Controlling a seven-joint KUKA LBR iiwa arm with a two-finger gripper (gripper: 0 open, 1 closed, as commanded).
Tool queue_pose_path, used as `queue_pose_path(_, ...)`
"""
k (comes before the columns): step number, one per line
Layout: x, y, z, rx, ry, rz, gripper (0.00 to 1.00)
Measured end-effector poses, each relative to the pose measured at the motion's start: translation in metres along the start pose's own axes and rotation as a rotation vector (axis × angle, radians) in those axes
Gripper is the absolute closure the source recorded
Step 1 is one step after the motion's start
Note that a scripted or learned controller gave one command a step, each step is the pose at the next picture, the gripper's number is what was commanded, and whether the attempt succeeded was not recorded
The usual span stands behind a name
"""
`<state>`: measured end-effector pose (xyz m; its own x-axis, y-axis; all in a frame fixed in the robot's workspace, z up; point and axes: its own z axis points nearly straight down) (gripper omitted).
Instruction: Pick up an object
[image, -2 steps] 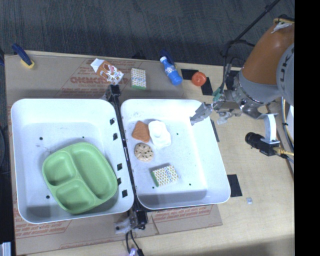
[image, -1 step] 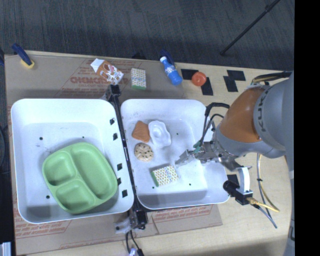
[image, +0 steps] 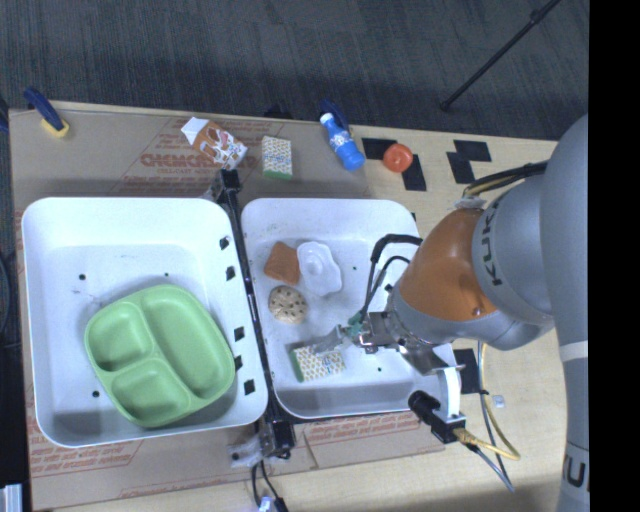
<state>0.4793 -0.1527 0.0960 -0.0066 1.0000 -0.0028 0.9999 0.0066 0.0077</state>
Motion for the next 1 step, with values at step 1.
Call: queue_pose_path(1,0.0332,0.1044,0.0028,0.002,-0.001,0.002,0.00)
